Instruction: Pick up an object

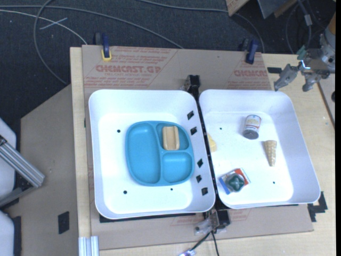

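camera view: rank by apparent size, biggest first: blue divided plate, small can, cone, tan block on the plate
1. blue divided plate, by far the largest.
2. tan block in the plate's upper right compartment.
3. cone and small can: too alike to rank; the cone is longer, the can wider.

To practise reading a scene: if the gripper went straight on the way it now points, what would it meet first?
The gripper points down-left, so probably the far rim of the right bin; depth is unclear.
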You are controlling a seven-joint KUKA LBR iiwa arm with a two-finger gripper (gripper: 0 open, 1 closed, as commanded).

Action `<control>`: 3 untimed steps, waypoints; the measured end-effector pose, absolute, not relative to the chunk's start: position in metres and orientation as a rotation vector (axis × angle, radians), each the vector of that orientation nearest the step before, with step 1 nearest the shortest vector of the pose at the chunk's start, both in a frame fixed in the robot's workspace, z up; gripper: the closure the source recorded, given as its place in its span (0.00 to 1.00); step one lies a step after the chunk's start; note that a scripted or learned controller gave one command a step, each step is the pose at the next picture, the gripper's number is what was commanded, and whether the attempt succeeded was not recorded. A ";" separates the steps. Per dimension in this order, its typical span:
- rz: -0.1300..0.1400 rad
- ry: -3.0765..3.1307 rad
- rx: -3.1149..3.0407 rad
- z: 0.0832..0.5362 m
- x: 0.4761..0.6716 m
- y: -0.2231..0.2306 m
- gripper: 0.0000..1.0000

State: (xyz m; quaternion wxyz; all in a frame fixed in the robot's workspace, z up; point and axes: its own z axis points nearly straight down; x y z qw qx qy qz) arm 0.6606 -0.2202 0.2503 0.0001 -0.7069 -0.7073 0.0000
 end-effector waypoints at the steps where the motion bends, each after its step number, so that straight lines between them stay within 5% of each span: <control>1: 0.003 -2.221 -2.217 0.207 0.665 -0.216 0.00; 3: 0.003 -2.221 -2.216 0.124 0.666 -0.213 0.00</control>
